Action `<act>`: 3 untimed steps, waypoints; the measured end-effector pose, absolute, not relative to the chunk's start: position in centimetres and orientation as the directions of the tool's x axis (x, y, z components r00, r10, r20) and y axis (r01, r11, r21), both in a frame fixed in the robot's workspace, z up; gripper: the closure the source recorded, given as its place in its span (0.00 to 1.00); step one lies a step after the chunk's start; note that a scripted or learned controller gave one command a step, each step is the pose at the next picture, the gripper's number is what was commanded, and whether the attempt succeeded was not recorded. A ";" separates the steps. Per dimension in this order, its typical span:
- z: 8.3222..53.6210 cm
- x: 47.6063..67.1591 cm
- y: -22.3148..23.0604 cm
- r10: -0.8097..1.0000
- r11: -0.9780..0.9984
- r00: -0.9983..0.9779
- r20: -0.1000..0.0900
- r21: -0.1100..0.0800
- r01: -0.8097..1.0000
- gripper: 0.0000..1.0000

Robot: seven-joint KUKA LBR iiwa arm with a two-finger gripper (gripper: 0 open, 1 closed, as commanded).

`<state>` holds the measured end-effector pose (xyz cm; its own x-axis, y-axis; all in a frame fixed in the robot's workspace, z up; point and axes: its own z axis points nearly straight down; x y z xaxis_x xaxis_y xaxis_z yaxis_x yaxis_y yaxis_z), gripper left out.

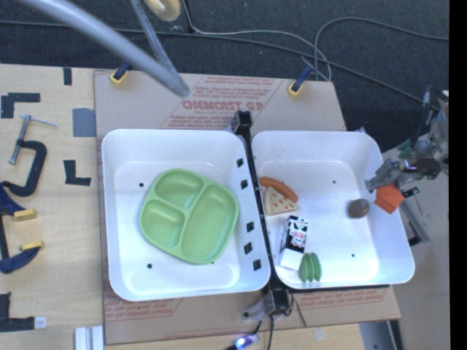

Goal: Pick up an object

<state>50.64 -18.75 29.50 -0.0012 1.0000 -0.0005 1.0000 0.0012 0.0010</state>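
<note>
The right bin (332, 148) holds several toy foods. A hot dog (279, 189) lies on a pizza slice (276, 203) near the divider. A cow-patterned milk carton (295, 242) and a green pea pod (310, 266) lie toward the front. A small brown-grey round piece (357, 208) rests near the right wall. My gripper (387, 182) hangs over the bin's right rim, just right of and above the round piece, with the orange band (390, 198) showing beside it. Nothing is visibly held.
The left bin (120, 159) carries a green divided plate (190, 215). A black divider (250, 195) runs between the bins. Clamps (25, 166) lie on the bench at far left. A grey pole (95, 28) crosses the top left, and cables (321, 57) trail behind the bins.
</note>
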 end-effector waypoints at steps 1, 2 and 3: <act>29.5 50.4 -13.4 1.000 0.005 -0.005 0.001 -0.001 1.000 1.00; 27.4 50.6 -8.1 1.000 0.006 -0.006 0.001 -0.003 1.000 1.00; 27.0 49.9 -2.2 1.000 0.006 -0.006 0.000 -0.003 1.000 1.00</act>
<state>49.94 -2.22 26.95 -0.0060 1.0000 0.0005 1.0000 0.0060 -0.0027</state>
